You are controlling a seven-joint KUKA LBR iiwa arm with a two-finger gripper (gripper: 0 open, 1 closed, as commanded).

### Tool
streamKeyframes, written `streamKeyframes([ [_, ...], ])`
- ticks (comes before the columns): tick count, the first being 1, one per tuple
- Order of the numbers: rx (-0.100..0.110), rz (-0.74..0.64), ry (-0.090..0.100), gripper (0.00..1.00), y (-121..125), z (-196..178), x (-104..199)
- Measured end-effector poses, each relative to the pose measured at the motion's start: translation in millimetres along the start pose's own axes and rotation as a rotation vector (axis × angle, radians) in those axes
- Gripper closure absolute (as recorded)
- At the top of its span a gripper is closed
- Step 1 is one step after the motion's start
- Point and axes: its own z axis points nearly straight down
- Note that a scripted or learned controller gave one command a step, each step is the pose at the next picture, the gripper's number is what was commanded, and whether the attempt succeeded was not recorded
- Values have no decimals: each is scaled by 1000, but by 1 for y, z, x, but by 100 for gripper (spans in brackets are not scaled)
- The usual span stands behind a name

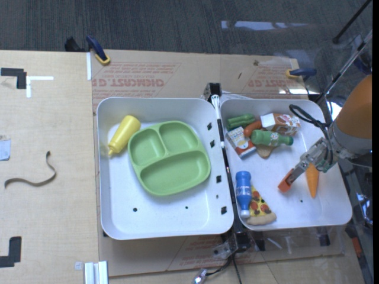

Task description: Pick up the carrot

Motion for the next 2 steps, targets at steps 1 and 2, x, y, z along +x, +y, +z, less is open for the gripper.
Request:
streamKeyframes([
  [1, 2, -2, -8, 100, 0, -10, -2],
  [2, 8, 43, -9, 100, 42, -77, 68],
])
